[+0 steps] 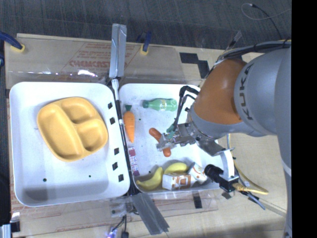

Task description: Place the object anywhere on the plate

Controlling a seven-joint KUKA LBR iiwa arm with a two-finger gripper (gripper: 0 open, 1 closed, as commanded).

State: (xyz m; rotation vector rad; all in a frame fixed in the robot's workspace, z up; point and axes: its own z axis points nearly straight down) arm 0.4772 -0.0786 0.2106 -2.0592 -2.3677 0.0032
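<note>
A yellow divided plate (72,128) lies in the left bin (25,182). In the right bin (148,90) my gripper (166,142) hangs low over the middle of the floor. A small red sausage-shaped piece (155,133) lies just left of it, and a small orange-red piece (167,152) shows right below it. Whether the gripper touches either piece is unclear. An orange carrot (129,125) lies by the right bin's left wall. A green bottle (159,104) lies on its side at the back.
Along the right bin's front wall lie a banana (150,180), a yellow lemon-like fruit (177,168) and a small white and orange carton (179,181). The arm's big grey and orange body (233,100) covers the right bin's right side. The divider (119,133) separates the bins.
</note>
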